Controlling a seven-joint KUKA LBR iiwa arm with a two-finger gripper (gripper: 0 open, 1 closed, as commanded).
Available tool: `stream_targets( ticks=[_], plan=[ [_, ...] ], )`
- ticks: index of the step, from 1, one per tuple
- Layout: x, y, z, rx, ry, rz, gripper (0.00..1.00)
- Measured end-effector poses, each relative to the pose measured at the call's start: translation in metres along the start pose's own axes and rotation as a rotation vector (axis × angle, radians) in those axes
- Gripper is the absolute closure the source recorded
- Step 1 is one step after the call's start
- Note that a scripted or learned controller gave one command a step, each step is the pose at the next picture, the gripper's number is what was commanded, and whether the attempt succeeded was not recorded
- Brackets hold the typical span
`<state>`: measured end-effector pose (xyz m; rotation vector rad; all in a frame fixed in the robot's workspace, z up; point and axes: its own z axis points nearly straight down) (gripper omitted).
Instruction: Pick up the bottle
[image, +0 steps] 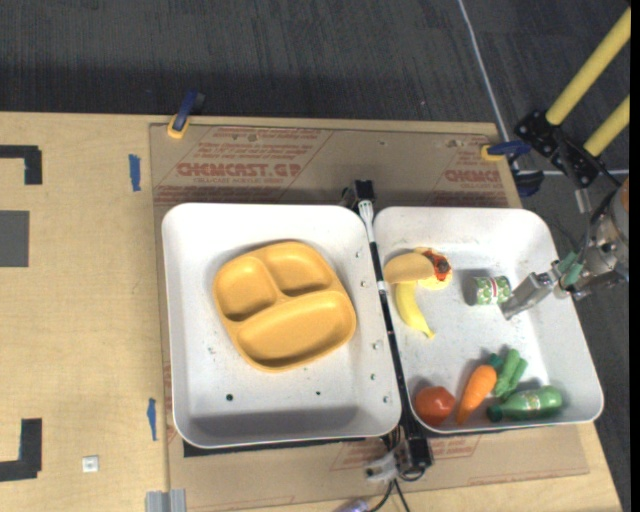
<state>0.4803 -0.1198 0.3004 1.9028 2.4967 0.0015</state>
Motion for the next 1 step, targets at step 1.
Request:
stream_targets(
  ticks=[1],
  plan=[
    [0.0063,0.0001,0.0991,0.004,0.003,0.250,0.00]
  ],
)
